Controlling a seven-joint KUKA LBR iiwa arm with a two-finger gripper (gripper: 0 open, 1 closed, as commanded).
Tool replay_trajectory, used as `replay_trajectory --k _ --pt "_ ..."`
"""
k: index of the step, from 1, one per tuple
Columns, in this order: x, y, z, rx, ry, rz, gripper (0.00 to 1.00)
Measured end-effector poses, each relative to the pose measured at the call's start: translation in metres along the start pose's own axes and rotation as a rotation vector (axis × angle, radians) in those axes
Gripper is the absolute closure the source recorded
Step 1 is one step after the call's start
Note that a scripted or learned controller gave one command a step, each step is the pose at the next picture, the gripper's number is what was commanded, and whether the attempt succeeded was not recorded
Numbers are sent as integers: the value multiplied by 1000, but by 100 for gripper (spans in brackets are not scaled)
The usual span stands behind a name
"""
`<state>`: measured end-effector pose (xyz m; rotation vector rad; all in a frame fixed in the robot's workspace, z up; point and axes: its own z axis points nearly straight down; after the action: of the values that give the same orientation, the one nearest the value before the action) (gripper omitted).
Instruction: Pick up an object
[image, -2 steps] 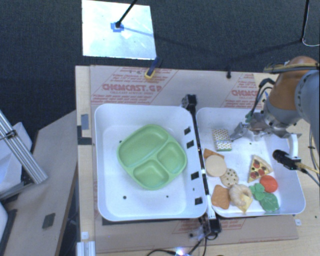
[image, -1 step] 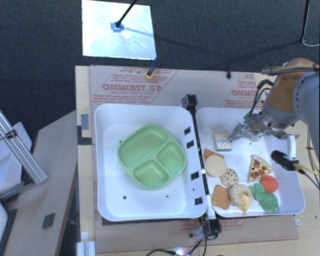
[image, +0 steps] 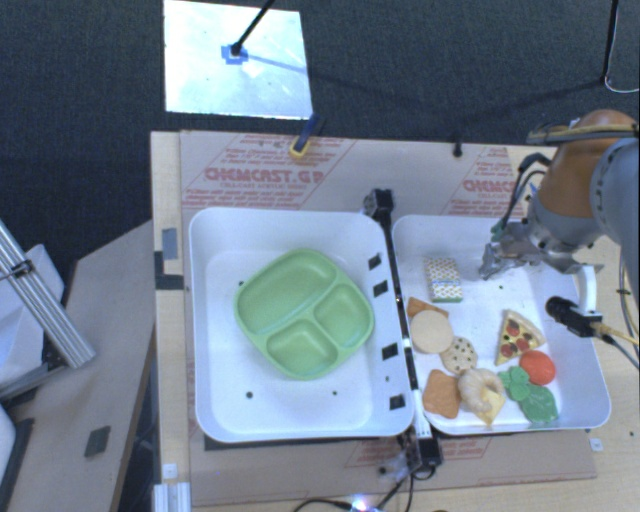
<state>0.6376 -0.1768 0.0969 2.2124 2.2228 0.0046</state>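
I cannot tell how my fingers stand near the far edge of the right bin, apart from the patterned block, so a descent here may meet bare floor, because the food crowds its near edge.

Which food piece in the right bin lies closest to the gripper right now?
The speckled cracker block, alone at the bin's upper end. It lies just left of the gripper; the pizza slice and the others sit lower down.

Glossy green plastic tray in a smooth white plastic bin; brown cardboard underlay.
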Motion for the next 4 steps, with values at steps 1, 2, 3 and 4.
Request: replay_trajectory --k 1,2,3,4 --pt "1 0 -65 -2 0 1 100" --pt "5 5 -111 -2 0 -1 100" --pt "5 7 -129 1 1 -1 100" --pt "58 1 -119 5 4 -4 100"
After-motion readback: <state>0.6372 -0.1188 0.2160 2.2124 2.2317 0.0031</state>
